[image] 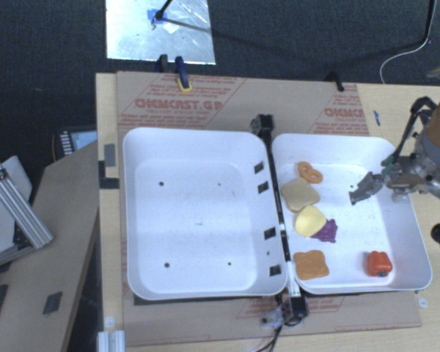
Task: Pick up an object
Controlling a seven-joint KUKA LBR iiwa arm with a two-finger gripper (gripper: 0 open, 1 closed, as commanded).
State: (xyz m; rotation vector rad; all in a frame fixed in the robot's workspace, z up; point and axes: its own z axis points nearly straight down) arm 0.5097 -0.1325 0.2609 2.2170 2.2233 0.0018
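- Candidates sit in the right bin [407,229]: pretzel [309,172] at 11 o'clock, red pepper [378,263] at 5 — none lifted yet.
- Gripper [363,190] hovers mid-bin, holding nothing; finger spread cannot be told.
- Approach step, likely — next: choose one, descend.

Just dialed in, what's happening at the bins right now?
The arm reaches in from the right, and its gripper hangs over the right bin with nothing between its fingers. All the objects lie in that bin: a pretzel, a tan slice, a yellow piece beside a purple piece, a toast slice and a red pepper. The gripper is apart from all of them, so no pick has happened yet. The left bin sits beside it.
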